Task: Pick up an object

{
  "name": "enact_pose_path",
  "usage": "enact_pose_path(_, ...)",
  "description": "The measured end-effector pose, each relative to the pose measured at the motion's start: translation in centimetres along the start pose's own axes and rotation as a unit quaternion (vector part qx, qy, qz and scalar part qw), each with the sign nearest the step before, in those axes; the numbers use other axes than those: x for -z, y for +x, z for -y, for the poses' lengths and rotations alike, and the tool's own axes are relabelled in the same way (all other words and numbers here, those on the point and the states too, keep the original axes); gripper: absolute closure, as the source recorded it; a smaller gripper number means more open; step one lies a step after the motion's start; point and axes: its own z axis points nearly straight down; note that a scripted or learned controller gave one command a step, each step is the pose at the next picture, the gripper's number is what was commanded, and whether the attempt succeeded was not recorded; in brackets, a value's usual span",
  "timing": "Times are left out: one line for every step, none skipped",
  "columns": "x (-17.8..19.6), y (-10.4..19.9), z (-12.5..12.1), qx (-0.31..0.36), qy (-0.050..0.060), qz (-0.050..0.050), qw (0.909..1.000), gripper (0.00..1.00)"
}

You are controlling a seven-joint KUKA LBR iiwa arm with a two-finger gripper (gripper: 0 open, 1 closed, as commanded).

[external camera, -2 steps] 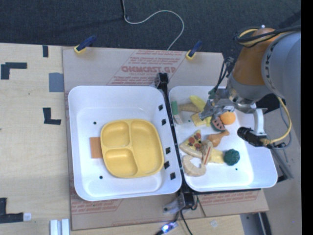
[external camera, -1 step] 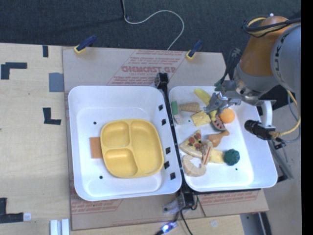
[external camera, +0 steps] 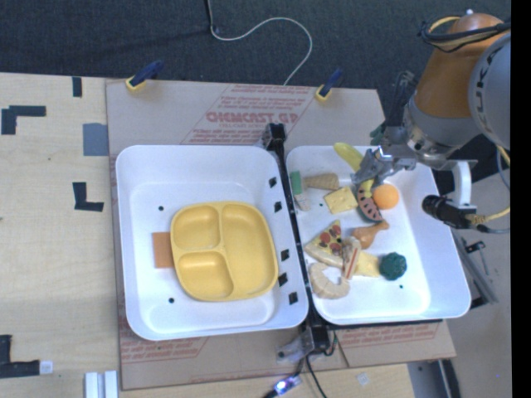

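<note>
Far off to the left of the fingers, the left bin (external camera: pixel 133 222) carries a yellow divided tray (external camera: pixel 224 249) with an orange-brown flat piece (external camera: pixel 161 249) tucked against its left side. Across the black divider clips, the right bin (external camera: pixel 440 280) is the busy one. Below and left of the fingers, near the bin's front, there's a pale pretzel-like piece (external camera: pixel 329 283), and above it a pizza slice (external camera: pixel 329 243) with a sandwich wedge (external camera: pixel 353 262) leaning on it. Closer in, a tan bread piece (external camera: pixel 320 182) and a yellow cheese block (external camera: pixel 339 199) lie just left of the fingers. And here are the fingers (external camera: pixel 371 170), down low over the back of the right bin, grey tips pointing left and down, but whether they are spread or pressed together, I cannot tell from this angle. A yellow banana-like piece (external camera: pixel 348 152) is just above-left of them, a watermelon slice (external camera: pixel 369 208) directly beneath, an orange ball (external camera: pixel 385 196) just below-right, touching nothing I can confirm. A drumstick (external camera: pixel 371 233) lies lower, and a green broccoli (external camera: pixel 393 264) well below. Nothing visibly pinched.
</note>
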Motion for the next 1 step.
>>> enact_pose_path(-0.62,3.36,3.08,0.001,0.003,0.0,1.0,1.0)
